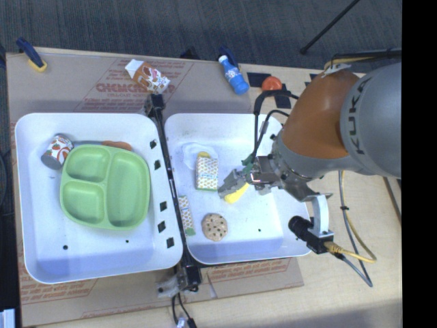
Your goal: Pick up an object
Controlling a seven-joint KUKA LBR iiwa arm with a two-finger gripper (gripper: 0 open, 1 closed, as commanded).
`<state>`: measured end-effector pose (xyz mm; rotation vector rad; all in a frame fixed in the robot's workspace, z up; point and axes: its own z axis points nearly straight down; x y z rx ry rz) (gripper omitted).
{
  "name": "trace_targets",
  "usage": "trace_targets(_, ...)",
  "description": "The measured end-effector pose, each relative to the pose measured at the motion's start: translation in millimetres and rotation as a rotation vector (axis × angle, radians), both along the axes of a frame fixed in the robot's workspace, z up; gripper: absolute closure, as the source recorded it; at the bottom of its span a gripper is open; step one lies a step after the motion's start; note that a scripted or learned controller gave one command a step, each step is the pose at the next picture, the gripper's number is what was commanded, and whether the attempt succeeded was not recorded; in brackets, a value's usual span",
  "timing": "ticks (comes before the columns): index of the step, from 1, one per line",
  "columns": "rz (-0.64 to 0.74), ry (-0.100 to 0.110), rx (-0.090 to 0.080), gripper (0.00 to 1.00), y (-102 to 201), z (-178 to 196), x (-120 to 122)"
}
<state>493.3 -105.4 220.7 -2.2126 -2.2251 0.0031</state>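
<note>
the gripper (234,185) is hanging low in the right bin (273,248) with a yellow object (236,195) seemingly pinched between its fingers, so lifting straight up and slowly, clear of the sponge (206,171) and cookie (214,227), is looking wisest.

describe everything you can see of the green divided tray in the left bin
The green tray is a light green, plastic-looking plate with rounded corners and three compartments: two smaller ones on its left half, one long one on its right. It lies flat, right side up and slightly turned, on the floor of the left bin, toward the bin's upper middle. Nothing sits in it. A small patterned object lies against its upper-left corner.
</note>
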Motion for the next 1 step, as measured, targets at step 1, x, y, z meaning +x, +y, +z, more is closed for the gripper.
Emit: trace_targets(1,0.000,0.000,0.000,0.00,0.0,0.0,0.0)
